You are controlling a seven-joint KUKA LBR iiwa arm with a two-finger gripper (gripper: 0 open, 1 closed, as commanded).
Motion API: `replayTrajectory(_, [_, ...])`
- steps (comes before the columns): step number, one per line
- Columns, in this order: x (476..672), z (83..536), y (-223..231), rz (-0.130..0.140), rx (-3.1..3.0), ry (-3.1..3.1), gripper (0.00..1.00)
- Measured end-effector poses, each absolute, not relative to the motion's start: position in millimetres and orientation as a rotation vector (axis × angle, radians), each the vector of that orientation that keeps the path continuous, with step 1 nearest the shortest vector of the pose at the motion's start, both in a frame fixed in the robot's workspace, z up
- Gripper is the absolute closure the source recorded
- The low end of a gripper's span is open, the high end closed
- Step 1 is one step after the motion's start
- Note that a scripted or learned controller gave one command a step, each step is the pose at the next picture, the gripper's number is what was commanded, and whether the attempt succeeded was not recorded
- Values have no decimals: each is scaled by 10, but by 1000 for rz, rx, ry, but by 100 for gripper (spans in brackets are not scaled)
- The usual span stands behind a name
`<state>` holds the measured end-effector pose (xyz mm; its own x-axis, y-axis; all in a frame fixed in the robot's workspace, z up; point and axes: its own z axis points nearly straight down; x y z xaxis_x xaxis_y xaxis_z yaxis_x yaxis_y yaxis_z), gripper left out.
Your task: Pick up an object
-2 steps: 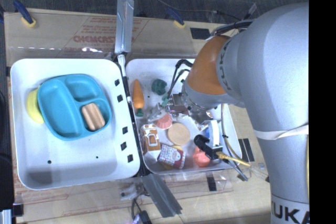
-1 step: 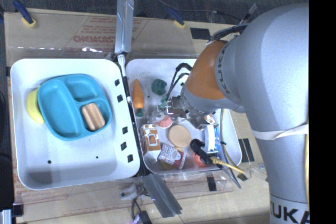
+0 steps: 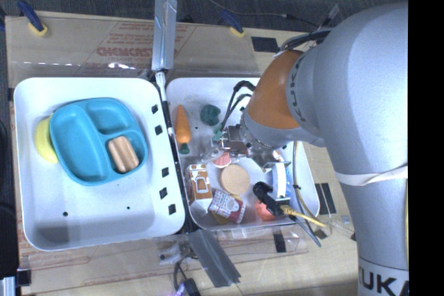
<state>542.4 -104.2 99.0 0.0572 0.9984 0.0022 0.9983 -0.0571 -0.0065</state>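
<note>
Reaching in from the right, the grey arm with the orange band brings its hand low into the right white bin, above the clutter near the bin's middle; its state cannot be told from this view. Just below it lie a small pink-rimmed round piece and a tan round disc. An orange carrot-shaped toy lies along the bin's left wall, and a dark green lump sits near the far side. At the near edge are a small brown-and-white packet and a red-and-white crumpled wrapper. The left white bin holds a blue divided plastic tray with a brown bun-like piece in one compartment, and a yellow object pokes out from under the tray's left edge.
</note>
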Motion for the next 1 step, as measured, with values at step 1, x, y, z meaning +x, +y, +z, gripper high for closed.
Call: replayTrajectory(1, [5957, 1929, -209, -6, -2314, -2125, 100])
